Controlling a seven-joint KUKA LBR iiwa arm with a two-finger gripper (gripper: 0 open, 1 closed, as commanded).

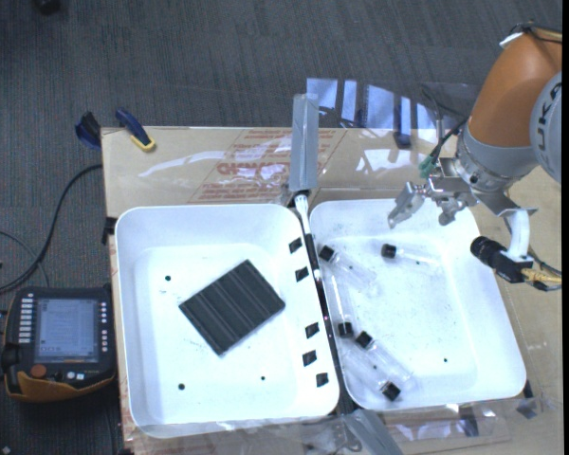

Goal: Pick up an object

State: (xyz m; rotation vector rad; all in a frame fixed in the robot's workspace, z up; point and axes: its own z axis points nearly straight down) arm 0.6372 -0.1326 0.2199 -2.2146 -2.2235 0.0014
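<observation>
**Pick status: nothing grasped**

Take the small clear tubes with black caps (364,337) as your targets; they lie scattered in the right bin (493,349). At that bin's far rim the pincer (423,204) hangs released, fingers spread, grasping nothing. Descent, closing and lift all remain.

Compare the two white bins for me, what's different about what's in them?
The left bin holds one large flat dark ribbed slab, lying at a diagonal; the right bin holds several small clear tubes with black caps, scattered about. The gripper hangs over the right bin's far edge, not the left. Both bins are shallow and white.
</observation>
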